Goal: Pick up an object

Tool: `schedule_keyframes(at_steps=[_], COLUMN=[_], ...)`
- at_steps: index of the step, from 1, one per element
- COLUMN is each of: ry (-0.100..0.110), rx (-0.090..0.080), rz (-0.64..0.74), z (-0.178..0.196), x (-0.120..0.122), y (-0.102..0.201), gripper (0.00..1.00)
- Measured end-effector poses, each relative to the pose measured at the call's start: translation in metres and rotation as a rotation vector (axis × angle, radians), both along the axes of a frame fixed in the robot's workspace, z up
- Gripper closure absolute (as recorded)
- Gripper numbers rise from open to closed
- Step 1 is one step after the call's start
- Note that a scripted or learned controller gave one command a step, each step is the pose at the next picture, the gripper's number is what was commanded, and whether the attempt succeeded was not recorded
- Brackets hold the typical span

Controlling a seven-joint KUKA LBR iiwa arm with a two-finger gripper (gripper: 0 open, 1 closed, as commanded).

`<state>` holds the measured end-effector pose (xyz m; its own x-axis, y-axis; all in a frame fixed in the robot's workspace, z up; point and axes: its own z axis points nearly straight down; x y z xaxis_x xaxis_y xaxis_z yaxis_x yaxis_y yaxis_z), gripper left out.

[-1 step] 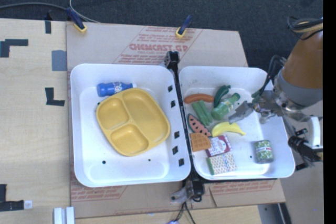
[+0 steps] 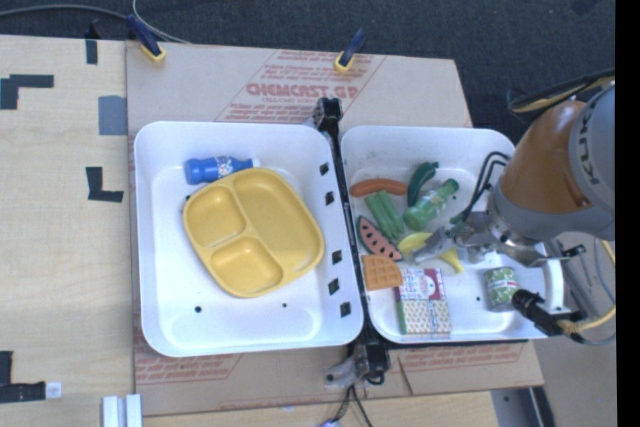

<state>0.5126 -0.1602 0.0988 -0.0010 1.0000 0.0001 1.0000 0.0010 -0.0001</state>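
Reaching in over the right edge of the right bin (image 2: 480,137), the arm (image 2: 548,177) is seen low above the cluttered toys, with the gripper (image 2: 468,237) down near the middle of that bin. Whether the pincer is apart or together cannot be told, since the wrist hides it from above. No object is seen lifted, so the pick is judged not yet done; a descent or a grasp attempt seems to be in hand.

Close beside the gripper lie a green bottle (image 2: 432,202), a yellow piece (image 2: 415,241) and a small banana (image 2: 452,261), any of which may be the target. A small jar (image 2: 500,287) stands near the bin's right edge, a printed box (image 2: 421,300) lies by its near edge, and a sausage (image 2: 379,186) lies toward the far left corner. A yellow divided plate (image 2: 253,231) and a blue bottle (image 2: 213,169) rest untouched in the left bin (image 2: 160,245).
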Motion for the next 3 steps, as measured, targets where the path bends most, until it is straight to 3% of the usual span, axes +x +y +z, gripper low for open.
schedule_keyframes(at_steps=[1, 2, 3], ry=[0.003, 0.000, 0.000], rx=[0.003, 0.000, 0.000], rz=[0.000, 0.001, 0.001], z=[0.008, 0.113, 0.152], x=[-0.001, -0.028, -0.028], y=[0.001, 0.037, 0.110], gripper=[1.00, 1.00, 1.00])
